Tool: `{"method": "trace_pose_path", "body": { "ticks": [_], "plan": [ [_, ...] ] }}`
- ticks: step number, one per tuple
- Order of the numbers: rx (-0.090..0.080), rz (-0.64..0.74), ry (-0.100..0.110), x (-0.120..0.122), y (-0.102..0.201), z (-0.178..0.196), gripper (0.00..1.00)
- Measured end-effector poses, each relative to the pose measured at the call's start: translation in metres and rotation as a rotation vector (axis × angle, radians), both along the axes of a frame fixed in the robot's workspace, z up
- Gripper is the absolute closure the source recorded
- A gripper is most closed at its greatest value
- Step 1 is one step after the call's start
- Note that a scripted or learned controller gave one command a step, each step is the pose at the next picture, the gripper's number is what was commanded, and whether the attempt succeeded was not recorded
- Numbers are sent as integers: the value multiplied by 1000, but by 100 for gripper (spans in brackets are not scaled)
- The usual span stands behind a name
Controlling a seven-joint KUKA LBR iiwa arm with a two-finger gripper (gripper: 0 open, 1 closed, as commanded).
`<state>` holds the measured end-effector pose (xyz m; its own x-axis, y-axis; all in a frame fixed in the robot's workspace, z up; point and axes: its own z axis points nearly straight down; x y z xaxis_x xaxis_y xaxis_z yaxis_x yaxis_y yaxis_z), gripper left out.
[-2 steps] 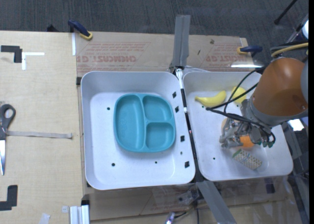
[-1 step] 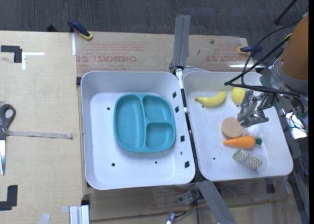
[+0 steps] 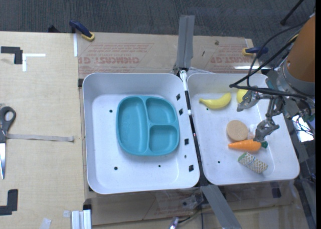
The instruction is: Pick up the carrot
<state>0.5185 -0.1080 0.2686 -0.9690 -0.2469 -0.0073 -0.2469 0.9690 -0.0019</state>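
One fixed camera looks down on me at a slant from above the bench (image 3: 40, 102), far enough to take in both white bins: the left bin (image 3: 95, 138) toward nine o'clock, the right bin (image 3: 281, 165) toward three o'clock, where my arm (image 3: 306, 47) enters.

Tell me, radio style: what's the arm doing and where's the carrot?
Gripper low in right bin, just above carrot's leafy end. Carrot lying flat, not gripped. Tan round piece touching carrot's far side; banana well clear.
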Motion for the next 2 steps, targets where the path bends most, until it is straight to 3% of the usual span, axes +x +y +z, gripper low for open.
{"method": "trace_pose_path", "body": {
  "ticks": [1,2],
  "plan": [
    [0,132,3,-27,-26,-176,0],
    [-1,135,-3,-24,-25,-167,100]
  ]
}}
